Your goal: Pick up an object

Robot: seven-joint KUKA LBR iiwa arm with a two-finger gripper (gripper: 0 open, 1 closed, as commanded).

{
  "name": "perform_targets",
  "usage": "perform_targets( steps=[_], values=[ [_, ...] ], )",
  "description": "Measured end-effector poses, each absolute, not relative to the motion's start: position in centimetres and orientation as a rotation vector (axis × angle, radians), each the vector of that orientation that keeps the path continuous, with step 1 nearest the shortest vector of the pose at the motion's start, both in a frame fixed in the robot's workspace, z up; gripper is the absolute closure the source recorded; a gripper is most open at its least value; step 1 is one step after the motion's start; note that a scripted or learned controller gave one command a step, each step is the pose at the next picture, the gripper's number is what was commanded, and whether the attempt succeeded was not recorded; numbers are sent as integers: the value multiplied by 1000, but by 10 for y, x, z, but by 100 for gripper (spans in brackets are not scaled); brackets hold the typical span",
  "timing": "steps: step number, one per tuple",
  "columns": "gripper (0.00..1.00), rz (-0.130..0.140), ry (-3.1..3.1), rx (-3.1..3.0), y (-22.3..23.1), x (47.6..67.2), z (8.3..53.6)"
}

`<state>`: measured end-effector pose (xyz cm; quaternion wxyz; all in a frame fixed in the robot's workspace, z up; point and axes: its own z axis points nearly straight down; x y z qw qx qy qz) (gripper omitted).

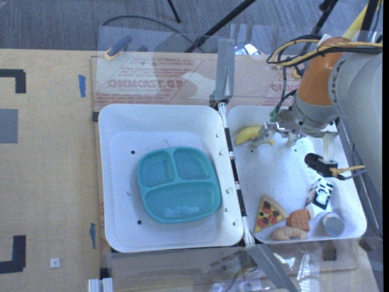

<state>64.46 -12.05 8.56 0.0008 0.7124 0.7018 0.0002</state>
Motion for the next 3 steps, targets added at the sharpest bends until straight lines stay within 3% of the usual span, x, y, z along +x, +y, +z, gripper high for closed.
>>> perform_targets(
  steps=[1, 2, 3],
  values=[
    [0, -18, 2349, 2091, -103, 663, 85],
    [100, -25, 2360, 2092, -101, 662, 95],
    [100, 2, 2306, 2130, -62, 668, 186]
  ],
)
